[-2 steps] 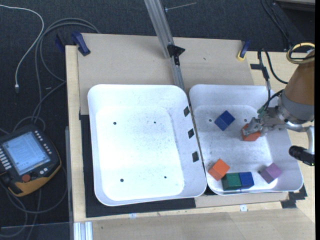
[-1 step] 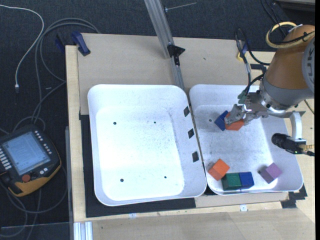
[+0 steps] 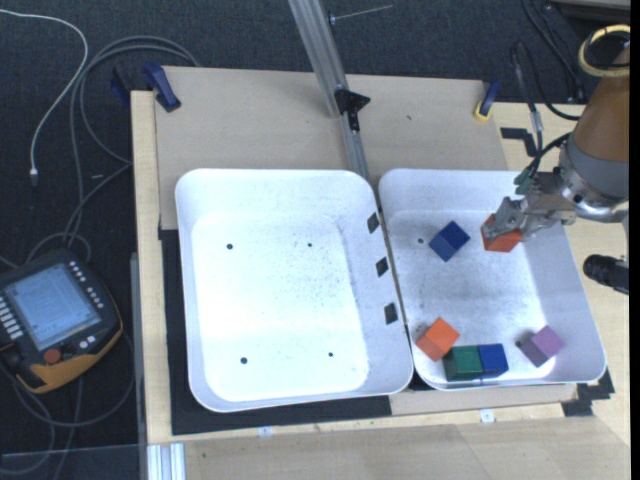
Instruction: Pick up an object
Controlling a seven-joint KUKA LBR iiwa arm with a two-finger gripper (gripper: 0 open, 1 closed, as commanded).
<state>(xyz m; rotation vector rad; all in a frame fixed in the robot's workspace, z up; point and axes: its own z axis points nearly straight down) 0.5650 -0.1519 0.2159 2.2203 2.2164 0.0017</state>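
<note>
Jaws (image 3: 507, 224) clamping red block (image 3: 503, 239) — matte, cuboid

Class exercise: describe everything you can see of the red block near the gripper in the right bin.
The red block is a small, solid-coloured red-orange cube-like piece, matte, possibly wood or plastic. It sits at the tip of the gripper, in the upper right part of the right bin, beside the dark blue block but apart from it. The gripper hides its top; whether it is lifted or resting cannot be told.

no legible text, labels or numbers, handheld pendant (image 3: 55, 318) screen too blurred to read
</note>
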